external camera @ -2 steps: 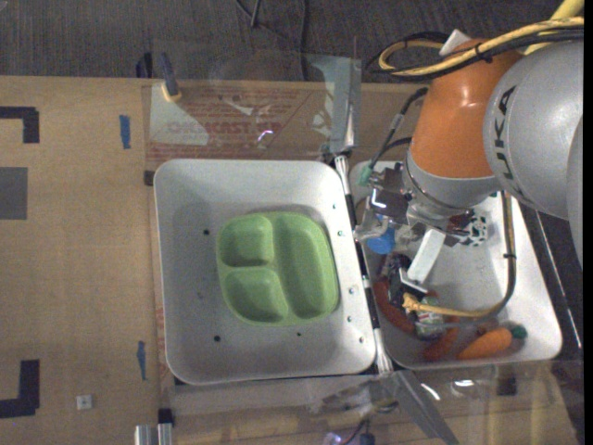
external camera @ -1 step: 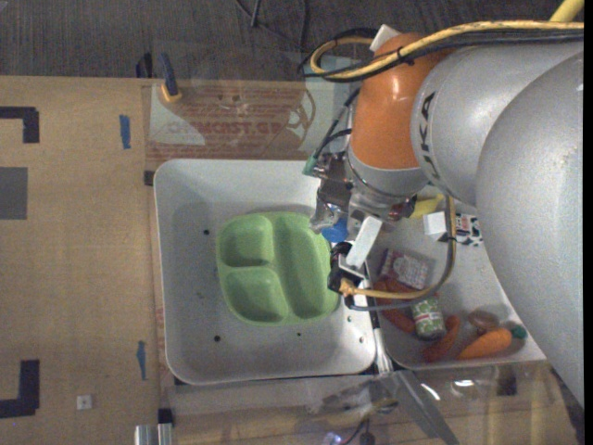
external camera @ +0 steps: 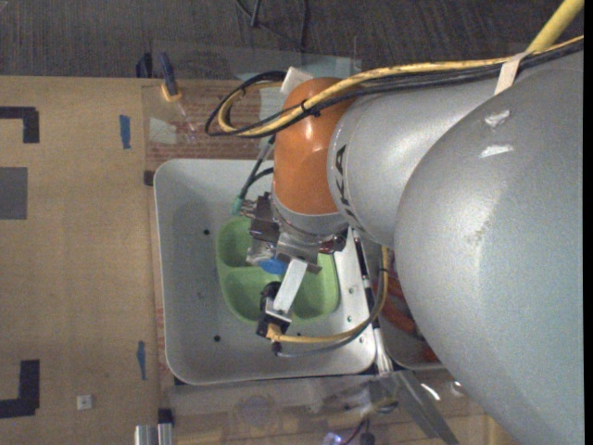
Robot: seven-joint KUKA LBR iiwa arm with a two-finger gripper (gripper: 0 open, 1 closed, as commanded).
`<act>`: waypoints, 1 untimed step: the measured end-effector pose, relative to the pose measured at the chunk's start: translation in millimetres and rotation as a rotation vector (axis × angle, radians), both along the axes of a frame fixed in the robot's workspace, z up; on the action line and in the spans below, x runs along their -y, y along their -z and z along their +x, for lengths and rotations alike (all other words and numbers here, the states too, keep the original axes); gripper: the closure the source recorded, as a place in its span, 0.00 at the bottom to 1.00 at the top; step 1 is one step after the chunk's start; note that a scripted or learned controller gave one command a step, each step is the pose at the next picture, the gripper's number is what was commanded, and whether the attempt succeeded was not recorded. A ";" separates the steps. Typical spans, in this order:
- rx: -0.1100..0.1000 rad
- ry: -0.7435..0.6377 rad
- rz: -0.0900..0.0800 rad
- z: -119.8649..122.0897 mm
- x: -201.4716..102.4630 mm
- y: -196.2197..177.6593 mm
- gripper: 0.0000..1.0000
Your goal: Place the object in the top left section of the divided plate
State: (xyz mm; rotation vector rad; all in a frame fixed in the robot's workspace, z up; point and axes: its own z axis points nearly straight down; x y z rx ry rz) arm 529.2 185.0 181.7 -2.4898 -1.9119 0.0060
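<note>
With the end effector (external camera: 275, 265) low over the green plate (external camera: 233, 258) in the left bin (external camera: 181, 248), a blue object (external camera: 271, 267) under it, grip unreadable, we'd centre over the top-left section before releasing.

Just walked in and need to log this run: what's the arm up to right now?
The grey arm with the orange band reaches in over the white bin, its end effector down over the green divided plate that sits in that bin. A small blue object shows at the wrist, over the plate, but the arm hides whether it is gripped or already lying in a section, and which section.
</note>
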 end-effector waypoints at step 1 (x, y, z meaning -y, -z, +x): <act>0.004 -0.131 0.000 12.3 11.8 -27.3 1.00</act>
